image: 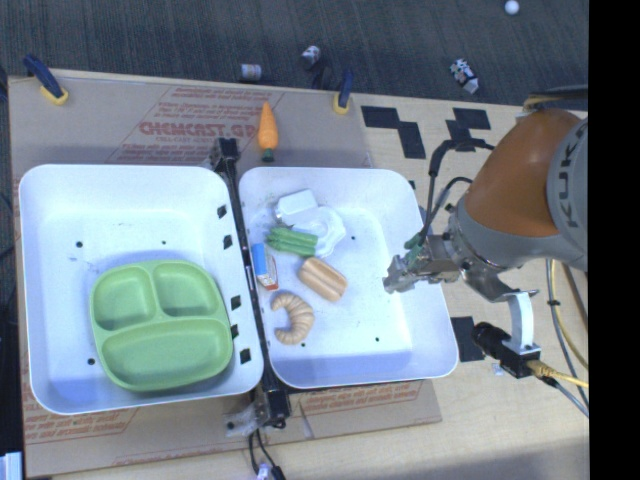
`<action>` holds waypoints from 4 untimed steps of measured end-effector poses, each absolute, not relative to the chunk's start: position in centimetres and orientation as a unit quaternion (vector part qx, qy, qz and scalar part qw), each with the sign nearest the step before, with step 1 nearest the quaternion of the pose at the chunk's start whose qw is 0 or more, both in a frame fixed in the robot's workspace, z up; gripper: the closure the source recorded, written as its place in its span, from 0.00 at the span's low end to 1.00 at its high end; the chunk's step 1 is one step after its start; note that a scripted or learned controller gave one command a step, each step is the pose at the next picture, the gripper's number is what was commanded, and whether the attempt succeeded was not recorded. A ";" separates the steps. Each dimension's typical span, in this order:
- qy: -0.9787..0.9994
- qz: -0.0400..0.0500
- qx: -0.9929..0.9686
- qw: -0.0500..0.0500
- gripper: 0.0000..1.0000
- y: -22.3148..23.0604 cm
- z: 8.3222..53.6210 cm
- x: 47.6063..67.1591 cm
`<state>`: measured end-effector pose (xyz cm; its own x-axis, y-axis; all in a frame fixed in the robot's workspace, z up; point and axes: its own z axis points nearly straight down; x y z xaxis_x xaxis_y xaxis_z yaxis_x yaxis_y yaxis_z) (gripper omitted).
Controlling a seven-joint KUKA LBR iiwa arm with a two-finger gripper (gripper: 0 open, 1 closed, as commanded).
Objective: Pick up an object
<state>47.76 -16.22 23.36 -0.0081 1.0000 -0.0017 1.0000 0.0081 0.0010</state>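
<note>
Overhead, the arm (520,193) bends, claw (398,276) above the right bin (400,353).

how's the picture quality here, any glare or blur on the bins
Camera view: even, soft lighting; the shallow white right bin looks bright with mild glare, faint shadows beside the tan croissant-shaped toy; the hand is slightly blurred; the green divided plastic tray is sharp.
</note>
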 end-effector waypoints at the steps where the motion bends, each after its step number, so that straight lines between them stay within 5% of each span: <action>1: 0.710 -0.001 0.704 -0.001 1.00 -14.8 23.3 47.7; 4: 0.710 -0.001 0.704 -0.001 1.00 -13.7 22.2 47.7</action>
<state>47.71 -13.65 22.21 -0.0090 1.0000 0.0003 1.0000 0.0090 -0.0029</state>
